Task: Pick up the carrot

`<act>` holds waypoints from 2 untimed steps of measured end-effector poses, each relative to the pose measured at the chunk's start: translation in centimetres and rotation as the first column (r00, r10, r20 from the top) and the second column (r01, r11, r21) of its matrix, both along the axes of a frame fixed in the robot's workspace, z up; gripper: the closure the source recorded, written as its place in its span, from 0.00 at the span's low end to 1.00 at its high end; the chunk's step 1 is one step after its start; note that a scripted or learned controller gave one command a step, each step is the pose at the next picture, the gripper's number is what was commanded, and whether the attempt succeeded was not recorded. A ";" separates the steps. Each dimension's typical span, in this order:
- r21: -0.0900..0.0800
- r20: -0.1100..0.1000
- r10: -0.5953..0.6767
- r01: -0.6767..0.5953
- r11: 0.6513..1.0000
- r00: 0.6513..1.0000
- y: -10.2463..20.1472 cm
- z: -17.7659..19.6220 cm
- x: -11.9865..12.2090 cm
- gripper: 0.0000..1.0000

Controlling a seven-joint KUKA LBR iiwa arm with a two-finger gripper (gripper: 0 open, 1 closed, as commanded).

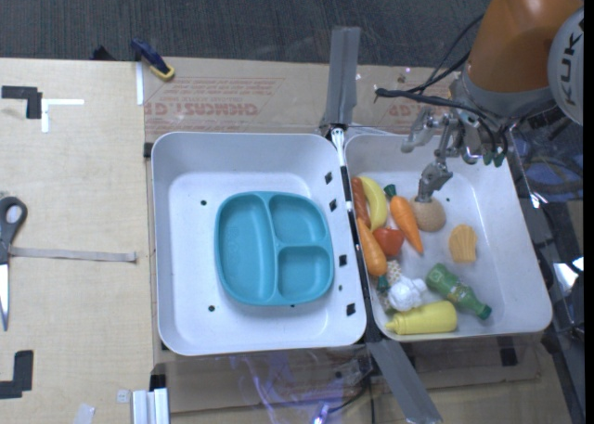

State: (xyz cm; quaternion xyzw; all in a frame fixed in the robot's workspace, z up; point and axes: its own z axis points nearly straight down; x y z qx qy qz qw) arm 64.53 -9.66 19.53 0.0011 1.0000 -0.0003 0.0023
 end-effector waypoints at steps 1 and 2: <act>0.001 0.000 -0.134 0.134 0.991 0.991 -0.2 -10.2 -0.4 0.00; 0.000 0.005 -0.132 0.132 0.991 0.991 -0.1 -9.1 -0.2 1.00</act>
